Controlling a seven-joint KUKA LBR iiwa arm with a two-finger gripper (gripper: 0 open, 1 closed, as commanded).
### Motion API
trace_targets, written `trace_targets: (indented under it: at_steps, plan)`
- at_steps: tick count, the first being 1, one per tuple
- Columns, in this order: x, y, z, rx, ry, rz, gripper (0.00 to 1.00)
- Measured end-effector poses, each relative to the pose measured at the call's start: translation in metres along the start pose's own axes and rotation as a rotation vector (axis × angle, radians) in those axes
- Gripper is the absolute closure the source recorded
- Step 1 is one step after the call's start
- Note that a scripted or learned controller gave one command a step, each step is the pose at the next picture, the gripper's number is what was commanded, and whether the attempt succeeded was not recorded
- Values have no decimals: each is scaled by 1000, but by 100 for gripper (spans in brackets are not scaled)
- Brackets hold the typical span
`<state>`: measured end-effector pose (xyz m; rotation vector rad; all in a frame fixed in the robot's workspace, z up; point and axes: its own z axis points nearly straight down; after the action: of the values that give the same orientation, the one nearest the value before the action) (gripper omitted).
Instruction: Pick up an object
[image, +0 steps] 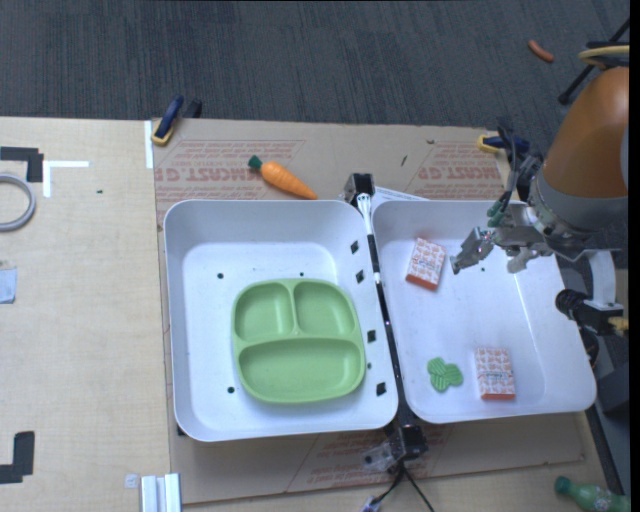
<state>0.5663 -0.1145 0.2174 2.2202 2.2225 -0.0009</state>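
Right now the end effector hangs over the upper middle of the right-hand bin, just right of a small orange-and-white carton lying near that bin's upper left. Whether its fingers are parted or closed I cannot tell — they are too small and dark against the wrist — and nothing shows between them. By my reading, the step in hand is the approach: no object is lifted yet.

The nearest candidate is that carton, so the next move would likely call for a short shift toward frame left, a descent onto it, and a closing grip across its narrow sides.

Counting the right bin: two small cartons — the second carton sits at the lower right — and one small green toy just left of it. The left-hand bin holds one green divided plate, with three compartments. Outside the bins, one toy carrot lies on the cardboard covering the worktop, at upper centre of the frame.
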Motion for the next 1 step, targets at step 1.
trace_targets:
  at_steps: [1]
  plan:
    - [3,44,115,-1,1,186,0]
